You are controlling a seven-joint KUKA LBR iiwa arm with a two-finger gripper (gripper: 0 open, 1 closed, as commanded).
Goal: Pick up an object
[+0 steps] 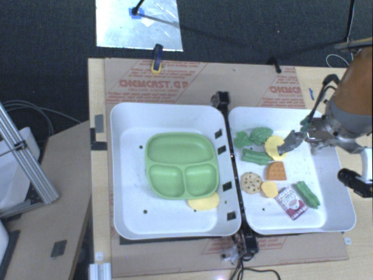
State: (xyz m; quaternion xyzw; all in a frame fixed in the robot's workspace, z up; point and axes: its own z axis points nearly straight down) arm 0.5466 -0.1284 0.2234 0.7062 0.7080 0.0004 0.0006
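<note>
My gripper (293, 140) hangs over the upper middle of the right bin (335, 214), its tip right beside a yellow piece (273, 147) and possibly touching it. Nothing can be seen held in it. Left of the yellow piece lie a leafy green toy (253, 137) and a green pod (255, 156). Below them sit an orange waffle square (277, 171), a chocolate-chip cookie (252, 182), a small yellow disc (269, 189), a red packet (291, 202) and a green pickle (308, 194).
The left bin (131, 156) holds a green divided plate (182, 165) with a yellow piece (204, 202) at its lower edge. A black divider (230, 168) runs between the bins. The arm's grey body (349, 115) overhangs the right bin's right side.
</note>
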